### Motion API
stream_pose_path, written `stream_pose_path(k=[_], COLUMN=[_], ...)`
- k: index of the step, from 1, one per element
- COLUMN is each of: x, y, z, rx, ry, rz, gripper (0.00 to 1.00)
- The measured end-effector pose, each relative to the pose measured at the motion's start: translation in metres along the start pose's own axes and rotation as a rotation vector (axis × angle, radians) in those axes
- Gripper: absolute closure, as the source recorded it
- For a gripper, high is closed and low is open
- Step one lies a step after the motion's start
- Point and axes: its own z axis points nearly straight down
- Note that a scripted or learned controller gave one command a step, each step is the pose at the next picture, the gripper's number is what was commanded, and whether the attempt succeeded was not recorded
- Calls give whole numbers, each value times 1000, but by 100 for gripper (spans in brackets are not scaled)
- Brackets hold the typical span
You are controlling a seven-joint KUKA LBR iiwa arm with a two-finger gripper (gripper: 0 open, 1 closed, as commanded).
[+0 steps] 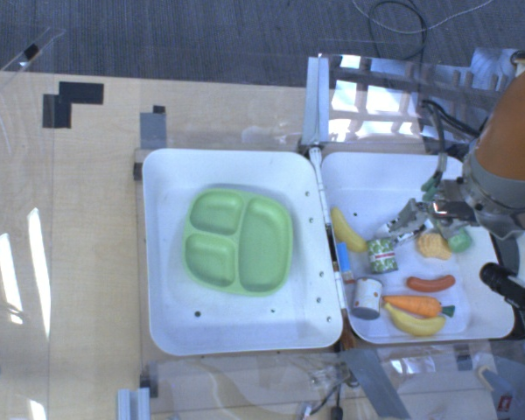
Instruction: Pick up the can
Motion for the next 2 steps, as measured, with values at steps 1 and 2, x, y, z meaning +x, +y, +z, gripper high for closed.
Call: stream_pose_path(k=[1, 2], x=[2, 3], y=[20, 22], z=[145, 133], rx=[2, -3], ry=[0, 1], rz=[80, 79], gripper=[0, 100])
